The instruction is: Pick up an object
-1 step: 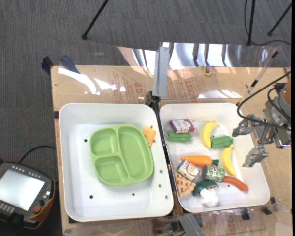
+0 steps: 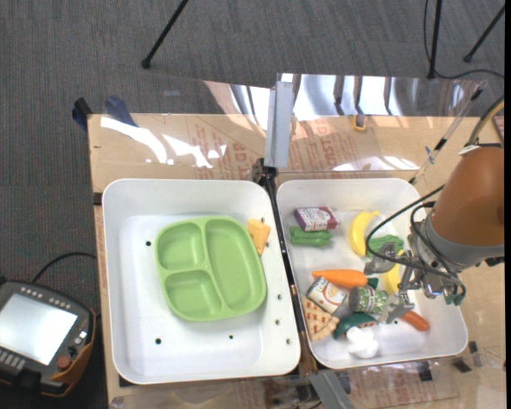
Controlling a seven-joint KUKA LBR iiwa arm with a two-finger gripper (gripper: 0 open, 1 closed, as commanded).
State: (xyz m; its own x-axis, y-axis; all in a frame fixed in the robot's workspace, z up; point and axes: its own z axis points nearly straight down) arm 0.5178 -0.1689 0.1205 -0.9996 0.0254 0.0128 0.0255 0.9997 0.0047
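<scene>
One gripper [image 2: 398,307], its grip state not discernible, hung over the crowded right bin [image 2: 454,337] beside a green can [image 2: 368,299]; a clean pick required centring on one isolated item.

My table [image 2: 179,147] is a brown board under glaring clear sheeting. Two shallow white bins sit directly on it, side by side and touching: the left bin [image 2: 128,228] and the right bin [image 2: 443,335] below my arm.
</scene>
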